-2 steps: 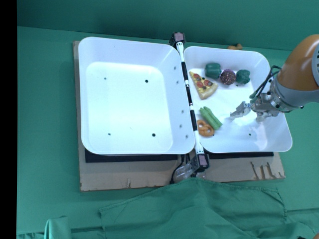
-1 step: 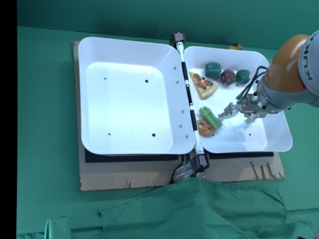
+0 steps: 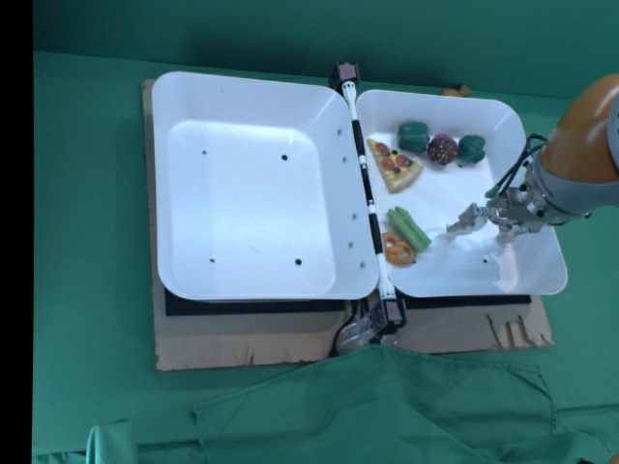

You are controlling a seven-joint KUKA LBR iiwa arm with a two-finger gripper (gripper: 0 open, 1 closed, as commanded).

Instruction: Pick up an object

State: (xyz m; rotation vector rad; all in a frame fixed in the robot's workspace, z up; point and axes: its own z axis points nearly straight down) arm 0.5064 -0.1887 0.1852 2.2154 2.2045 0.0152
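Note:
The right bin (image 3: 513, 269) holds several toy foods. A pizza slice (image 3: 395, 163) lies near its left wall, and a green pepper (image 3: 413, 136), a dark red round piece (image 3: 443, 149) and another green piece (image 3: 472, 148) line up along the back. A long green vegetable (image 3: 408, 227) and an orange pretzel (image 3: 397, 250) lie at the front left. My gripper (image 3: 484, 228) hangs over the bin's right half, open, with nothing between its fingers. It is to the right of the green vegetable and apart from it.
The left bin (image 3: 193, 104) sits beside the right one, with a black-and-white divider bar (image 3: 366, 177) between them. Both rest on a cardboard sheet (image 3: 251, 346). Green cloth (image 3: 387, 404) bunches up at the front. A small orange item (image 3: 455, 91) lies behind the right bin.

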